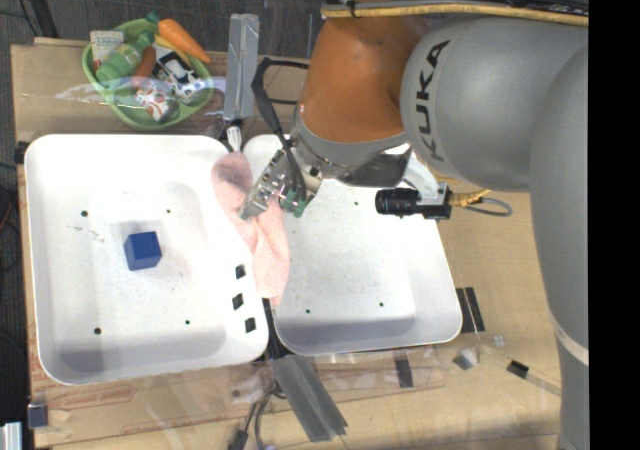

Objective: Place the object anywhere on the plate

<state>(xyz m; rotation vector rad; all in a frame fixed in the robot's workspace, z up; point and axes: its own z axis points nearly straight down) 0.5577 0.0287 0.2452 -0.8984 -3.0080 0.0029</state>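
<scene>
A small blue cube [143,249] lies in the left white bin [60,238], left of its middle. A pale pink, floppy-looking plate or cloth [262,243] is draped over the ridge between the two bins, reaching from the back toward the front. My gripper [268,194] hangs over the upper part of this pink thing, at the left edge of the right bin [400,288]. It is well to the right of the cube, and the big grey and orange arm hides the back of the right bin.
A green bowl [150,78] of toy food stands behind the left bin. A grey upright bar [241,63] rises between the bins at the back. Black tape marks [240,288] sit on the ridge, and tape strips lie along the bench's front edge.
</scene>
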